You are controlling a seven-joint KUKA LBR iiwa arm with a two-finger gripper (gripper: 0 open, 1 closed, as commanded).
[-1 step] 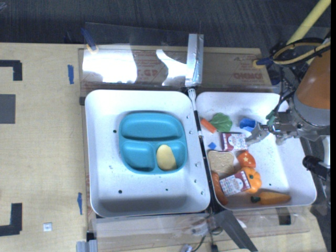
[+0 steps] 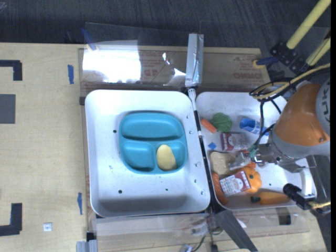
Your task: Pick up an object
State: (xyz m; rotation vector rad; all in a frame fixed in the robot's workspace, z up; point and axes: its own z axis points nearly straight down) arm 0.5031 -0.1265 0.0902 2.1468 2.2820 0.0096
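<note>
- The gripper [image 2: 254, 155] is largely hidden under the wrist; its finger state cannot be told
- The arm [image 2: 304, 121] is cut off at the right edge
- The packet [image 2: 233, 140] print is too small to be read

Your arm [image 2: 315, 114] is grey with a fat, rounded orange band [image 2: 300, 124] above the wrist. You've got thin black and yellow cables [image 2: 269, 96] looping beside it, and the wrist hardware underneath looks metallic grey.

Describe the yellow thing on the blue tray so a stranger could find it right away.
Look at the left white bin, which holds a blue divided tray. In the tray's lower right compartment sits a pale yellow egg-shaped object, the bin's sole yellow item.
</note>
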